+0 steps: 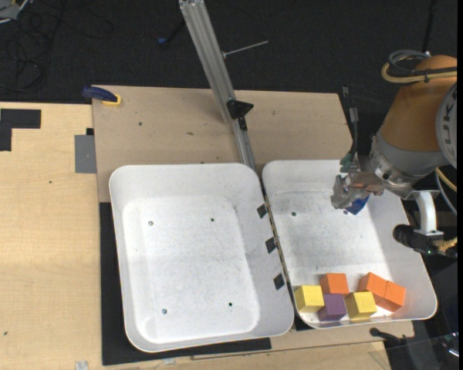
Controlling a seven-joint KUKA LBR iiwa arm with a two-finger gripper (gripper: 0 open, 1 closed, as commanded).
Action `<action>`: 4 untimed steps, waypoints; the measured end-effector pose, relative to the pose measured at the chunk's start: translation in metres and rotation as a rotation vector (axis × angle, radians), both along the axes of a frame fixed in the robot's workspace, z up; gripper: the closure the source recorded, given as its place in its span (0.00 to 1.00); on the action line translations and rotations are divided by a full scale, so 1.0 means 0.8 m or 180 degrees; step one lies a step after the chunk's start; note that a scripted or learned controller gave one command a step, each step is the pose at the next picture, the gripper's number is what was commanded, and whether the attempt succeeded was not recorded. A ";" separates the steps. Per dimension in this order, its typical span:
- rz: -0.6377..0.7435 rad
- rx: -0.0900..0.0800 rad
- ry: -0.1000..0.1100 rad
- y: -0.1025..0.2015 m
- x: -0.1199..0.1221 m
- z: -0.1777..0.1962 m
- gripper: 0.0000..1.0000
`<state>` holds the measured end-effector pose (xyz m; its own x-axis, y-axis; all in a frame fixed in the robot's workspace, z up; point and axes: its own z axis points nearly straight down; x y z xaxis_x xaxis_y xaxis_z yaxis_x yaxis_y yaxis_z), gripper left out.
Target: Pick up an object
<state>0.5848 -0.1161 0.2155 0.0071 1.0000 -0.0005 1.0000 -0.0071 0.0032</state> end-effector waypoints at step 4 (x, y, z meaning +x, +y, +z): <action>0.0036 0.0007 0.0021 0.180 0.009 0.056 1.00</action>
<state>0.5922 0.0275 0.2600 -0.0043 1.0000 0.0019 1.0000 0.0043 -0.0034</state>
